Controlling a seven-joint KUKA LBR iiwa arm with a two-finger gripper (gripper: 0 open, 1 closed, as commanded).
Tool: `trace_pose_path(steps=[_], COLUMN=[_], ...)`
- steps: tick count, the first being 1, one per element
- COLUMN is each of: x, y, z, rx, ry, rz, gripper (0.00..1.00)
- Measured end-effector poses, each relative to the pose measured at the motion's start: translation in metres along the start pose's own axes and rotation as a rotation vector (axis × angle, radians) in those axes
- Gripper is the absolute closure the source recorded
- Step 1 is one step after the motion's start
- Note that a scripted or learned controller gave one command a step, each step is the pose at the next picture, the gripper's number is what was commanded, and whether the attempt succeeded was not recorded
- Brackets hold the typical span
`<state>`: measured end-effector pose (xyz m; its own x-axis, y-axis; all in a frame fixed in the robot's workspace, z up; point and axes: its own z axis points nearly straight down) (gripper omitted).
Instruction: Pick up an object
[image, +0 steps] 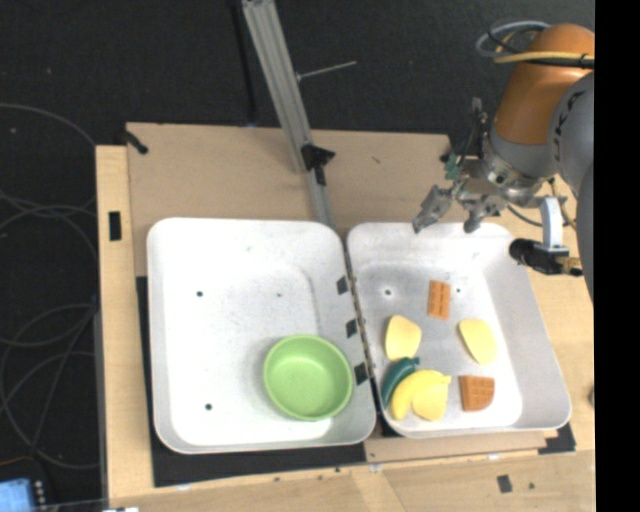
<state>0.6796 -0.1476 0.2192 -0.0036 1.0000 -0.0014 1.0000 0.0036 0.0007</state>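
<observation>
The gripper (447, 216) hangs at the far rim of the right bin (520, 300), near its far corner, under the grey wrist and the orange band of the arm (530, 95), which enters from the right. Its two fingers are spread apart, one tip at the left and one (469, 224) at the right, with nothing between them.

All the small objects lie in the right bin, toward its near half and well apart from the gripper. An orange block (438, 299) stands closest to the fingers, roughly mid-bin. Nearer the camera, a pale yellow piece (402, 337) lies on the left and another yellow piece (478, 341) on the right. At the near edge sit a larger yellow object (424, 395), touching a dark green item (396, 375) on its left, and an orange wedge (477, 392) just beside it on the right.

The left bin (220, 290) holds a green bowl (307, 376), upright, in its near right corner
</observation>
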Motion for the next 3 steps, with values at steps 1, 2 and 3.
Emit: trace_pose_path(steps=[1,2,3], x=[-0.001,-0.01,-0.011], y=[0.0,0.001,0.002], z=[0.0,0.043,0.085], rx=[0.0,0.001,0.002], ry=[-0.002,-0.002,-0.001], rz=[0.0,0.004,0.001], gripper=[0.0,0.0,0.0])
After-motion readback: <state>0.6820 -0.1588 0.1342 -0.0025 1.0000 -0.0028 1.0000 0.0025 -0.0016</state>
